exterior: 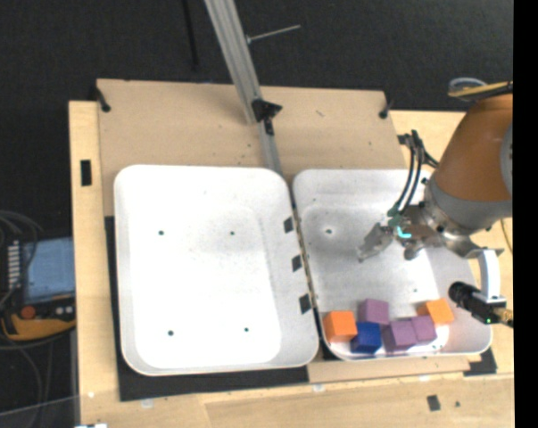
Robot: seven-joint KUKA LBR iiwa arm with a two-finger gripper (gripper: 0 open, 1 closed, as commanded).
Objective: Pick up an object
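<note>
The right bin (340, 194) holds a cluster of small blocks along its near edge. An orange block (342, 324) lies at the left of the cluster, with a blue block (368, 338) beside it. Purple blocks (374, 311) (402, 335) (423, 328) sit in the middle, and a second orange block (439, 311) lies at the right. My gripper (391, 247) hangs over the bin's middle, well behind the blocks. It is open, its two fingers spread, with nothing between them.
The left bin (206, 266) lies beside the right one, joined by dark clips. A slanted metal rail (237, 52) rises from the back of the bench. A blue box with cables (45, 270) sits at the far left.
</note>
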